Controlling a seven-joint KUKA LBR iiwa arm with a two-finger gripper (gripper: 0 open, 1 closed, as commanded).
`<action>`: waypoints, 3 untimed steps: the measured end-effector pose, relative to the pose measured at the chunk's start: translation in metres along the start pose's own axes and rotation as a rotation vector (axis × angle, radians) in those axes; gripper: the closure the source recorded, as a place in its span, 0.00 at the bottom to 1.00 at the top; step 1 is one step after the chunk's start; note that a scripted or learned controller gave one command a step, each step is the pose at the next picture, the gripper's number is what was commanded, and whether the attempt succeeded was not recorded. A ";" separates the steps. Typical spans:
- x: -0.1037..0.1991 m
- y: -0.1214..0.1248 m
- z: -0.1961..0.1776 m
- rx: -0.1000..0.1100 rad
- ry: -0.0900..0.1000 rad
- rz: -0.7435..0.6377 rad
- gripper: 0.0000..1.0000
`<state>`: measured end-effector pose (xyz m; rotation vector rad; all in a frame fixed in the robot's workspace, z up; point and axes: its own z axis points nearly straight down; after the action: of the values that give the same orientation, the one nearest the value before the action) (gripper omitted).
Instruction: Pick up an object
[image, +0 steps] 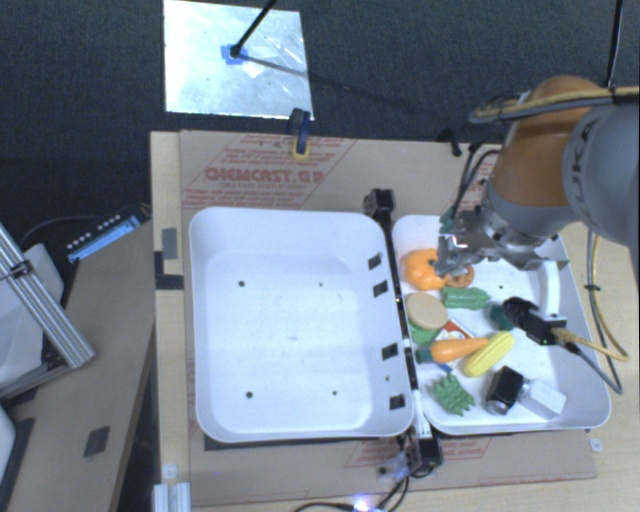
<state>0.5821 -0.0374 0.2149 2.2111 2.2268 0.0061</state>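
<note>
The right bin holds several toy foods. An orange round fruit lies at its near-left top, a green pickle just below it, and a tan round disc beside the divider. Lower down lie a carrot, a yellow corn cob, a green ridged piece and a black block with a white part. My gripper hangs low over the right edge of the orange fruit, touching or nearly touching it. I see nothing lifted.
The left bin sits next to the right one, parted by a black-clipped rim. The grey and orange arm covers the right bin's far right corner. A shiny sheet lies beyond the bench.
</note>
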 end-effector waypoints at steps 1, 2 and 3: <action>0.083 0.001 -0.001 0.003 0.001 -0.003 1.00; 0.123 0.037 -0.195 -0.012 0.002 -0.001 1.00; 0.144 0.091 -0.232 -0.005 0.000 0.001 1.00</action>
<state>0.6708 0.1076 0.4474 2.2098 2.2238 0.0118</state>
